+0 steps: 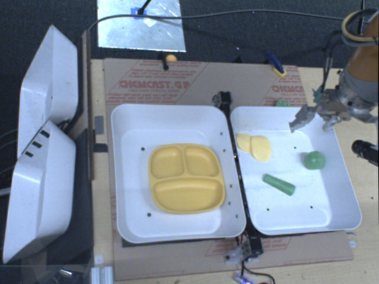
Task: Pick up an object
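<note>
The right bin [337, 212] holds three objects: a pale yellow flat piece [254, 146] near its left wall, a green cylinder [279, 184] lying near the middle, and a green ball [314, 160] toward the right. My gripper [311, 123] hangs over the bin's back right part, behind the ball and well right of the yellow piece. Its fingers [298, 119] are spread open with nothing between them.
In the left bin [127, 158] lies a yellow divided plate [186, 177]. A black clamp [224, 99] sits where the two bins meet at the back. Cables and a blue clip [275, 64] lie behind the bins. White housings [41, 147] stand at far left.
</note>
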`<state>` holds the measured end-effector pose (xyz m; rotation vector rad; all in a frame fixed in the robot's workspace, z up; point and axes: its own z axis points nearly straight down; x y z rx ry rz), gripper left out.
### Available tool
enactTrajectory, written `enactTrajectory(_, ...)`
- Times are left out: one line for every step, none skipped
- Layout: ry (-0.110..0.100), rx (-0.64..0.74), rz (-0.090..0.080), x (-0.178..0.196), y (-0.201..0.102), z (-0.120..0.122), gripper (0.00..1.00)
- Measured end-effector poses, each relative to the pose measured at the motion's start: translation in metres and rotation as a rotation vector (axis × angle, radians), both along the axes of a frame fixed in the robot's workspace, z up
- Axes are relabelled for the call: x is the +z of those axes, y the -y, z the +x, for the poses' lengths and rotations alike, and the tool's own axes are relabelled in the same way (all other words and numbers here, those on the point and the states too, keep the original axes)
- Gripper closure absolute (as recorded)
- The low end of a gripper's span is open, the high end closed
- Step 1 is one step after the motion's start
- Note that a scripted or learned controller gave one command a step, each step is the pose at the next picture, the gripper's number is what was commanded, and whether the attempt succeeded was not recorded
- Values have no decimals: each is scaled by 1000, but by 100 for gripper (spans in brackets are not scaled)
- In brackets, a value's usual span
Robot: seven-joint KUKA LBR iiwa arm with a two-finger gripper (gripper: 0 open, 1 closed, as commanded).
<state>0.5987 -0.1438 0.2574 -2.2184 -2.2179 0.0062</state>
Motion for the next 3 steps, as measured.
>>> enactTrajectory(7,1,-1,4,0,1,0)
enactTrajectory(3,1,0,-54,-9,-1,0)
enactTrajectory(4,0,0,-96,-8,-3,0)
